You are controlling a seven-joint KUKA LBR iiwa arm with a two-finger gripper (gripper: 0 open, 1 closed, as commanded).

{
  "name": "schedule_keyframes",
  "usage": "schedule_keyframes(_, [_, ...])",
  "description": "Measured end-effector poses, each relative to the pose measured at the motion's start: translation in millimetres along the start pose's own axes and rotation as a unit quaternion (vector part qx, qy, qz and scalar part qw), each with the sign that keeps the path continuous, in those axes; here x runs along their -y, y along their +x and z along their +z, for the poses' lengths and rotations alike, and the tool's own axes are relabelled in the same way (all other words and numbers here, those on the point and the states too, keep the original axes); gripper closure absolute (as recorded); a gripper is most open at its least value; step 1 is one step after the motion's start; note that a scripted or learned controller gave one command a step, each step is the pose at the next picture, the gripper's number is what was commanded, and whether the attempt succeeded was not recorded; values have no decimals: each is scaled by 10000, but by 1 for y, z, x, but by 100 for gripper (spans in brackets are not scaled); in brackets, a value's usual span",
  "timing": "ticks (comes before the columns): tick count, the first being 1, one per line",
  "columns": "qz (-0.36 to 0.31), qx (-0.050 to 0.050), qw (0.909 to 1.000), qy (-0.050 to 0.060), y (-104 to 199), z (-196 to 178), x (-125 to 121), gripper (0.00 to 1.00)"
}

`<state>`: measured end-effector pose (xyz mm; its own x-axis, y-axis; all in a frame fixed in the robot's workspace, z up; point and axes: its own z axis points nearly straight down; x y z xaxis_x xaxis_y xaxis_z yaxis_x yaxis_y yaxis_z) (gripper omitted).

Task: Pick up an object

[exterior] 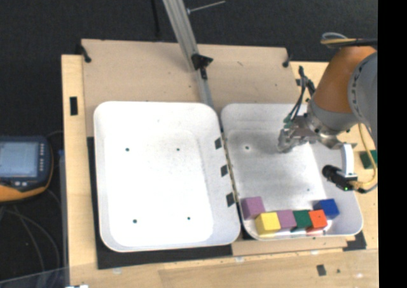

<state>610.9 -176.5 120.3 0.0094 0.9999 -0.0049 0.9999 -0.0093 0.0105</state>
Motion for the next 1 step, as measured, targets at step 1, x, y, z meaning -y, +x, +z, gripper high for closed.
schedule_keyframes(1, [-85,-22,10000,30,63,-25,-17,100])
